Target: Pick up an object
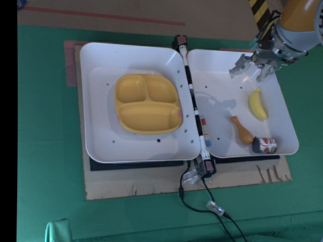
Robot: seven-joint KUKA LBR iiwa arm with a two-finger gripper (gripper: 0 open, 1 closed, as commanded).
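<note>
The gripper [252, 70] hangs over the upper right of the frame, above the top part of the right bin [217, 64], with its two fingers spread wide and nothing between them. Three things lie in the lower right of that bin: a banana [257, 105] nearest the gripper, a drumstick [242, 130] below and left of it, and a small can [265, 145] on its side at the bin's lower right corner, touching or almost touching the drumstick's fat end. The left bin [101, 59] holds a yellow divided plate [148, 104], well apart from the arm.

The banana looks the likeliest pick. It is probably a light, stiff plastic toy with a smooth, somewhat slippery skin. I would close across its thick middle, fingers square to its long axis, since the tapered ends could squirt out. The can, lying down, may roll; the drumstick's thin handle is narrow to catch.
</note>
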